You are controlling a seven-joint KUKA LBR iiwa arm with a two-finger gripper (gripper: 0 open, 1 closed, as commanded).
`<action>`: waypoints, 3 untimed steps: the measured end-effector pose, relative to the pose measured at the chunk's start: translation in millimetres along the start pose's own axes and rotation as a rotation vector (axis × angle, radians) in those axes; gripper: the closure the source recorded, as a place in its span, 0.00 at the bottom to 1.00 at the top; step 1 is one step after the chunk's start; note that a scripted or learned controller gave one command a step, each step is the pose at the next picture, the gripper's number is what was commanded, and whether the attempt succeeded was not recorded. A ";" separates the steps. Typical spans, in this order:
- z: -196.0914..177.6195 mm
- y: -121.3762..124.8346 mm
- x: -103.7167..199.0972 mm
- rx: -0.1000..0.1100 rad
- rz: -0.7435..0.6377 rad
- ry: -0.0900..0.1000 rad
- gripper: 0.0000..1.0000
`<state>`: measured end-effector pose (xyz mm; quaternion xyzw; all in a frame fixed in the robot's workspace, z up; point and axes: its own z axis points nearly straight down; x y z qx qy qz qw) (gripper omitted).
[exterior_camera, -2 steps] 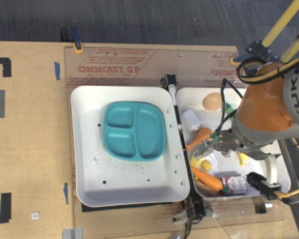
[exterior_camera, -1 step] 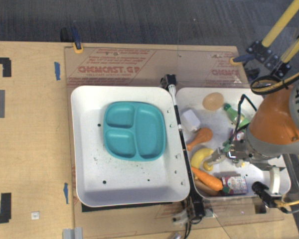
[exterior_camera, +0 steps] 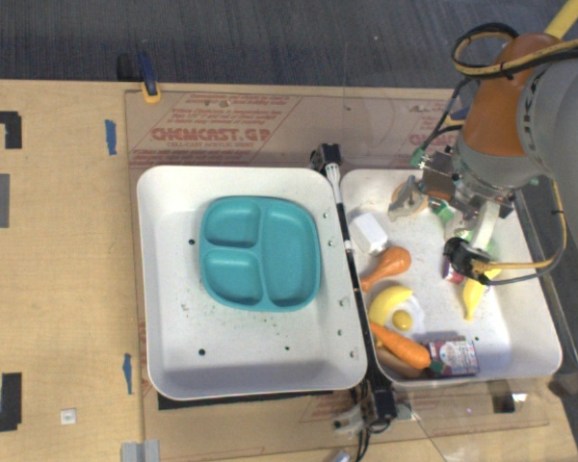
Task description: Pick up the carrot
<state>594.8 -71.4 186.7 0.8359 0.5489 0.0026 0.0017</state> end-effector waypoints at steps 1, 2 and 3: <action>2.5 -107.4 -1.1 0.015 -0.262 -0.001 0.00; 87.7 -97.2 -66.4 0.014 -0.368 -0.003 0.00; 95.6 -96.2 -67.3 0.008 -0.675 0.001 0.00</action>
